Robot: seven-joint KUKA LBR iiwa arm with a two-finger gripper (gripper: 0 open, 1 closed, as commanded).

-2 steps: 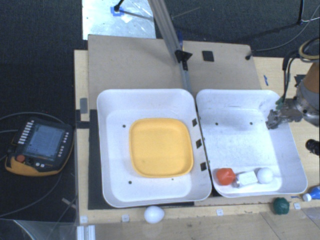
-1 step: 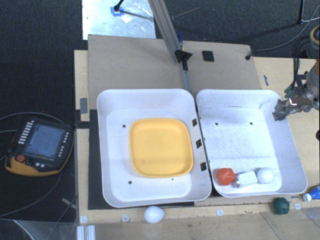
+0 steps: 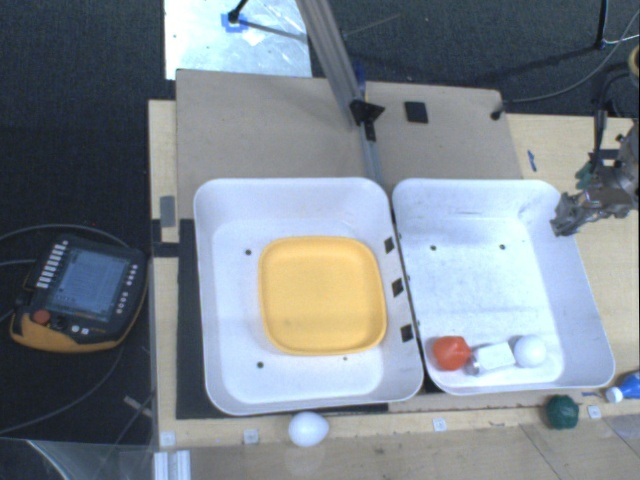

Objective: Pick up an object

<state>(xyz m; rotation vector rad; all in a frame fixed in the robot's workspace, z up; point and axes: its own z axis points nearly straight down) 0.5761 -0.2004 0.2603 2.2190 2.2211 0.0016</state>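
Claw (image 3: 568, 216) at right bin's (image 3: 500, 218) rim, arm cut off; cannot tell its state

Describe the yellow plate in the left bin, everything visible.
The yellow plate is a rounded square with a raised rim and a shallow flat well, matte and plastic-looking. It lies flat and upright near the middle of the left bin, resting on the bin's floor. Nothing sits on it or touches it. The pincer is far off, at the right bin's far right rim.

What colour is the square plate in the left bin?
Yellow: the square plastic plate shows clearly in the camera view.
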